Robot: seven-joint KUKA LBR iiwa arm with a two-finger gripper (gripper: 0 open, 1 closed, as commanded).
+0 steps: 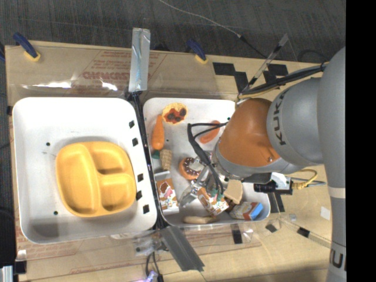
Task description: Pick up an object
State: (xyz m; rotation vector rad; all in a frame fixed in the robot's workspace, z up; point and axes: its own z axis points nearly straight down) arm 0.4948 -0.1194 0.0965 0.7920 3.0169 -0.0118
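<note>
Gripper low at the right bin's near edge among small toy foods; claw state impossible to tell. Yellow tray in left bin.

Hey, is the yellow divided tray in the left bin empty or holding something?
Empty: the yellow tray's compartments show bare yellow plastic.

I see two white bins on a brown cardboard-coloured worktop with faded red print. In the left bin lies a yellow tray. In the right bin I see an orange carrot, a brown doughnut with light specks and a blue and white box. The arm is grey with an orange band. Blue clamps mark the far edge.
</note>
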